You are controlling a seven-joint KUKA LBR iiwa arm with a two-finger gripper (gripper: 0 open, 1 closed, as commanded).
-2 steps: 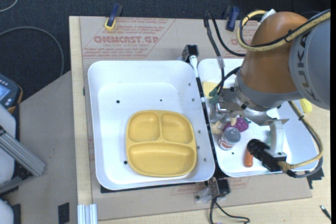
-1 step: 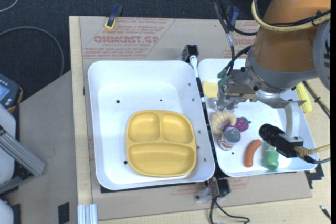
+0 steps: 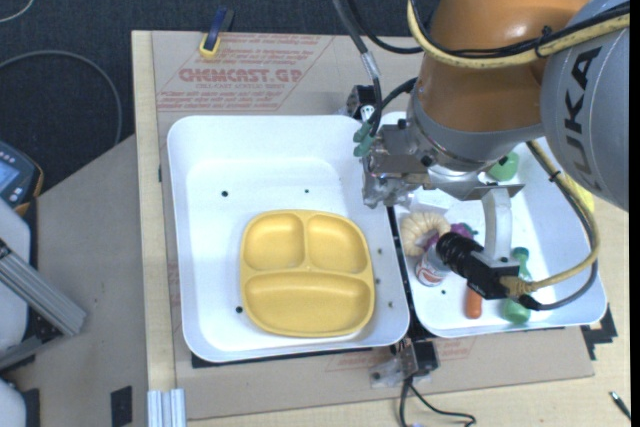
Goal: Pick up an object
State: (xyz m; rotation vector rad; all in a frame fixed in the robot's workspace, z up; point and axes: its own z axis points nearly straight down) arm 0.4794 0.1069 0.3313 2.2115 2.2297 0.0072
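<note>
Likely target: small toy pile (image 3: 470, 265) in the right bin (image 3: 570, 215), looks light, hard plastic, slippery. Orange carrot-like piece (image 3: 473, 303) lies long axis near-vertical in view; pinch across its middle. Gripper (image 3: 445, 205) hangs over the pile, its state hidden. Yellow divided tray (image 3: 305, 272) sits in left bin (image 3: 200, 165).

Red "CHEMCAST GP" print marks the brown board (image 3: 245, 75); "KUKA" letters the arm (image 3: 590, 105).

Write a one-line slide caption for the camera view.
KUKA arm hangs over the right bin of small objects; a yellow tray lies in the left bin.
</note>
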